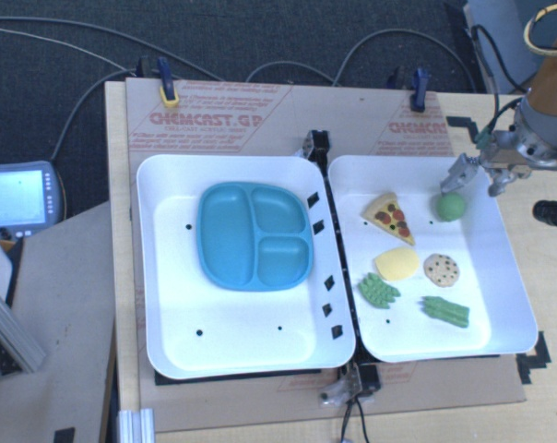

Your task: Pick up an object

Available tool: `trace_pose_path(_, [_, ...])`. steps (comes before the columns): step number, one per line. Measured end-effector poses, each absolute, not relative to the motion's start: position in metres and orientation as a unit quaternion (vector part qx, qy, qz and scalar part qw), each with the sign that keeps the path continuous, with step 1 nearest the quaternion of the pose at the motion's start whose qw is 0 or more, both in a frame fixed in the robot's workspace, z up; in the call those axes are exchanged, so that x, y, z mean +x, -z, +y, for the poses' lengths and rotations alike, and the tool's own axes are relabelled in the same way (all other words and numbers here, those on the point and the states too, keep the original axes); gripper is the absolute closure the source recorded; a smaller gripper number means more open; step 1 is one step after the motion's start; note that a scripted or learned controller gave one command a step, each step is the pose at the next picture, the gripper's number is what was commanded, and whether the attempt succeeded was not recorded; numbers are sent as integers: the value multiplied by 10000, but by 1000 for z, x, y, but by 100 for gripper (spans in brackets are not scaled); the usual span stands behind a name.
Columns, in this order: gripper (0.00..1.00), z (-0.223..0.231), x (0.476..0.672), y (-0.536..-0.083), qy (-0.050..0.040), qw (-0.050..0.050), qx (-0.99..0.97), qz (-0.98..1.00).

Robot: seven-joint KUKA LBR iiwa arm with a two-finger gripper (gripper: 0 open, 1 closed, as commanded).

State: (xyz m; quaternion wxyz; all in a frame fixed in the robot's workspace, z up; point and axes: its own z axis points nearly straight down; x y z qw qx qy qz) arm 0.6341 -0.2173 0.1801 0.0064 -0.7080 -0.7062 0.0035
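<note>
My gripper [477,179] hangs over the far right corner of the right bin [509,275], its two fingers spread apart and open, nothing between them. A green ball [451,207] lies just below the left fingertip [457,174]; whether they touch I cannot tell. Further into the bin lie a pizza slice [389,217], a yellow lump [397,265], a cookie [441,269], a green leafy piece [378,292] and a green pod [445,311].
A blue sectioned plate [255,236] rests in the left bin [168,284]. A black divider with clips [326,238] runs between the bins. Clamps [168,89] hold the cardboard base at the back. A pendant screen [18,195] sits at far left.
</note>
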Motion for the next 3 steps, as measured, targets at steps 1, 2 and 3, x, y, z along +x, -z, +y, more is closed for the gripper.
trace_pose_path(1, [0, -217, 638, -188, 1, 3, -7069, -7073])
trace_pose_path(2, [0, -221, 640, -144, -12, 25, -7070, -7073])
trace_pose_path(3, [0, -218, 641, -93, 13, 41, -7060, -7082])
